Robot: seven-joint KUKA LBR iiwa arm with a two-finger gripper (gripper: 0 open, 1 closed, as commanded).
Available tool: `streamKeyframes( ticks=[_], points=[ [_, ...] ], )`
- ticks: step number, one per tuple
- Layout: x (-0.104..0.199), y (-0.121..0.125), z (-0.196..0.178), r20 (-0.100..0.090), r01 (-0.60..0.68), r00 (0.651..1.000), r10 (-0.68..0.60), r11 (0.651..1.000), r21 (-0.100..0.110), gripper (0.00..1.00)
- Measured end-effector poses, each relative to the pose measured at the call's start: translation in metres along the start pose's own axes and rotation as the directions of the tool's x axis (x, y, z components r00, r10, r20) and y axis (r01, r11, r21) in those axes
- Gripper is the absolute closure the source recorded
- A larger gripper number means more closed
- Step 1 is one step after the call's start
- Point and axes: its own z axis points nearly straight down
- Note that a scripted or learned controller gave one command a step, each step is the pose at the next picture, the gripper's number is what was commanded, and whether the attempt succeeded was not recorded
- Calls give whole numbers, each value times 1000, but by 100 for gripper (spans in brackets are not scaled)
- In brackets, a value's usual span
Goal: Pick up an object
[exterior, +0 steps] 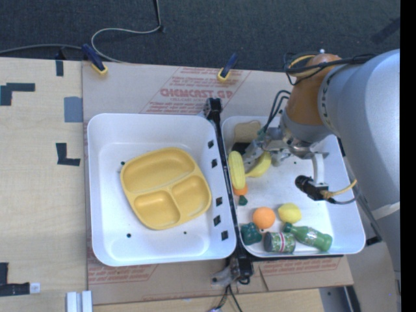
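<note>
A robotics lab bench: a grey KUKA arm with an orange band (338, 103) reaches over 2 shallow white plastic bins (104, 194) clamped to printed cardboard sheeting (188, 93), with loose black cables (123, 34) trailing across dark carpet (260, 12).

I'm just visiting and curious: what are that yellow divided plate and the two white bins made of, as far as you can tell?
The yellow plate looks like moulded plastic with a dull, smooth finish: one even colour, rounded edges, three pressed compartments. The white bins, left and right, also seem to be plastic, thin and slightly glossy, with soft rounded rims and corners. I can't rule out coated metal from the look alone.
</note>
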Motion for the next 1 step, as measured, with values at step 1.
streamKeyframes(
  ticks=[1],
  points=[
    [0, 0, -9, 1, 1, 1000, -1, 1000, 0, 100]
  ],
)
